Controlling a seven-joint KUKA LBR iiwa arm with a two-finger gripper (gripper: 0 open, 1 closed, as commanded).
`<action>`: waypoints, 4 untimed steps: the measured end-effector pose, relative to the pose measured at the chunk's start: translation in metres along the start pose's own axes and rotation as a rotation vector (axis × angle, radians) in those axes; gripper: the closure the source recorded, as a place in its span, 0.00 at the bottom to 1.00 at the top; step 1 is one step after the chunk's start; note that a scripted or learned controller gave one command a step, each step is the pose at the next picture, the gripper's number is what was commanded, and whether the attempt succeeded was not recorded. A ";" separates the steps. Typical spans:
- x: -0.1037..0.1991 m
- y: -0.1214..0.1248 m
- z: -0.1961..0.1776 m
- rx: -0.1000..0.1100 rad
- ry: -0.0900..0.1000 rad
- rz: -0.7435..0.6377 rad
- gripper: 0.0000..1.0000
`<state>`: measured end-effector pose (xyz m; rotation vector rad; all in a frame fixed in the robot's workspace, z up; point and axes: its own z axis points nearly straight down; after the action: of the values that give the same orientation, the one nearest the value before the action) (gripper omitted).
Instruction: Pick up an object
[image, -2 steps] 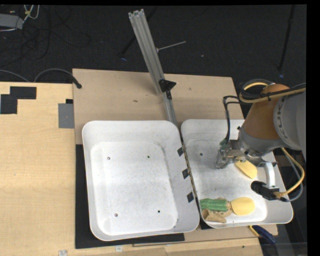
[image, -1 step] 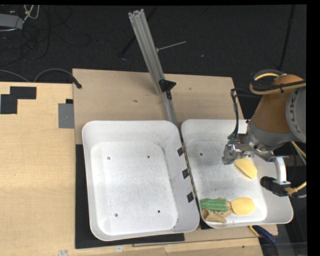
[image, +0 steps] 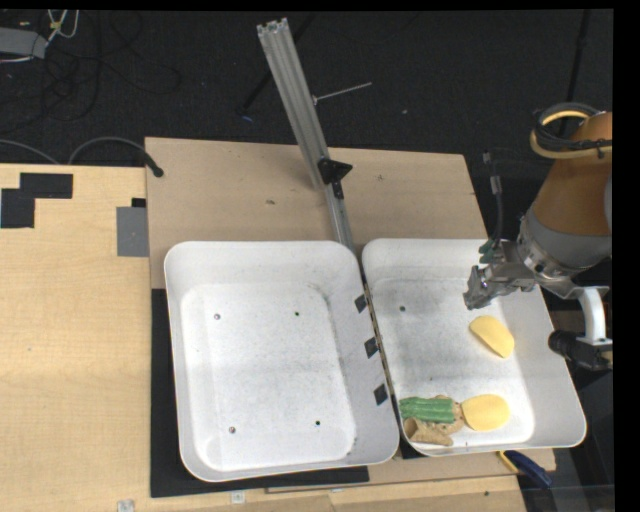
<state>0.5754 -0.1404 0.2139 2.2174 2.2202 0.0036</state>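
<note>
Gripper (image: 482, 290) over right bin (image: 440, 300), finger spread unclear, just far of yellow wedge (image: 493, 336); green toy (image: 428, 408) partly covers tan piece (image: 434, 432) near edge.

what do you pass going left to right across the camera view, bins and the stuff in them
left white bin → right white bin → green object → round yellow object → yellow wedge

No readable text, labels or numbers on bins (image: 270, 262) or bench; resolution perhaps too coarse.
</note>
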 end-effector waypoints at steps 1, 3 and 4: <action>-0.003 -0.005 -0.061 0.000 0.000 0.001 1.00; 0.111 -0.005 -0.043 0.009 0.004 -0.003 1.00; 0.153 -0.004 -0.035 0.010 0.002 -0.001 1.00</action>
<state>0.5714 0.0122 0.2487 2.2222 2.2273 -0.0043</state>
